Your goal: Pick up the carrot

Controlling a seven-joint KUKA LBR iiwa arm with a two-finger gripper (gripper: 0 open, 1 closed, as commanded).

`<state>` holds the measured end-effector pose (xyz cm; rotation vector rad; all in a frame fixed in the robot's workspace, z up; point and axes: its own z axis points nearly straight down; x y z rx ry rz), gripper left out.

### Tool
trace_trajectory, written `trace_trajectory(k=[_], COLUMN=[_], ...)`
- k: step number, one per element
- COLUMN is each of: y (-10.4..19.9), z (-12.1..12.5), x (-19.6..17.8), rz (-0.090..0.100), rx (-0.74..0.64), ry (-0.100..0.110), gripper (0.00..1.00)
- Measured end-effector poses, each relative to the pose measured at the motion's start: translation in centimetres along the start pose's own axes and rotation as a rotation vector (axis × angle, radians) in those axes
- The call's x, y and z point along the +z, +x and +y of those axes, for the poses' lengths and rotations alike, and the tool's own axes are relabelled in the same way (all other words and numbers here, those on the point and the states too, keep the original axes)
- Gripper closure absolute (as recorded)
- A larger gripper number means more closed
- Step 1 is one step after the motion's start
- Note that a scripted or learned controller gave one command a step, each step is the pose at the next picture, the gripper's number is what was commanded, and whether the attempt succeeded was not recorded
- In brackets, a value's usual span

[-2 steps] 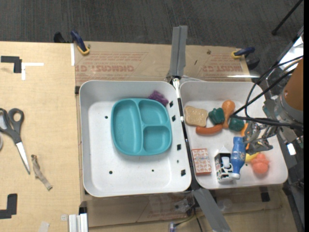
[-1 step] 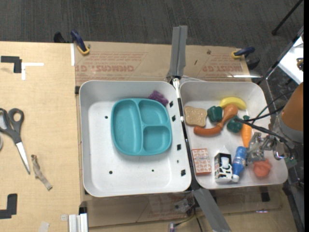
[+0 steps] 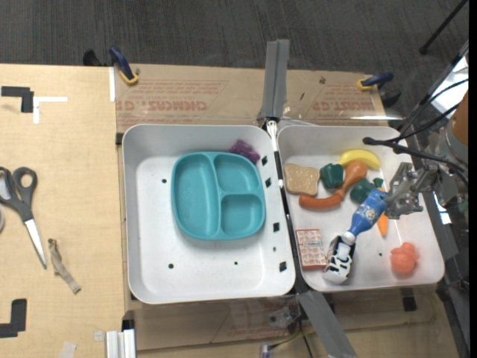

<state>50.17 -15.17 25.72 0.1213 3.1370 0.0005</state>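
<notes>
A grey robot arm reaches in from the right over the right-hand bin (image 3: 425, 271), 1 of 2 shallow white bins set side by side on a bench. Its gripper (image 3: 393, 203) hangs low beside a blue bottle (image 3: 367, 215), and whether it is open or closed, or has hold of anything, cannot be told from this angle.

The carrot (image 3: 383, 224), a small orange sliver, lies on the bin floor just right of the blue bottle and directly beneath the gripper, touching or nearly touching the bottle's side.

Left of the bottle sit a slice of bread (image 3: 301, 178), a red sausage (image 3: 323, 202) and a green pepper (image 3: 332, 174). Above the bottle lies a yellow banana (image 3: 358, 157). Below and left of the bottle are a small pink carton (image 3: 310, 247) and a black-and-white toy (image 3: 339, 262); below and right, a round orange fruit (image 3: 404, 259).

Far left of the bottle, the other bin (image 3: 141, 222) holds a teal divided plate (image 3: 219, 195) with 3 compartments and a purple item (image 3: 244, 150) at its rear wall. Scissors (image 3: 24, 207) lie on the bench beyond.
</notes>
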Motion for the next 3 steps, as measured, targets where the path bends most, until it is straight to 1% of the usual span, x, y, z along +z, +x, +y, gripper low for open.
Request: trace_trajectory(k=[1,2,3], y=[1.8,1.6,0.9], z=[-1.2,-1.1,2.3], x=[6.7,5.8,-4.2], rz=[-0.002,-0.005,-0.002], rx=[-0.58,-0.579,-0.629], ry=[0.0,0.0,0.0], gripper=[1.0,1.0,1.0])
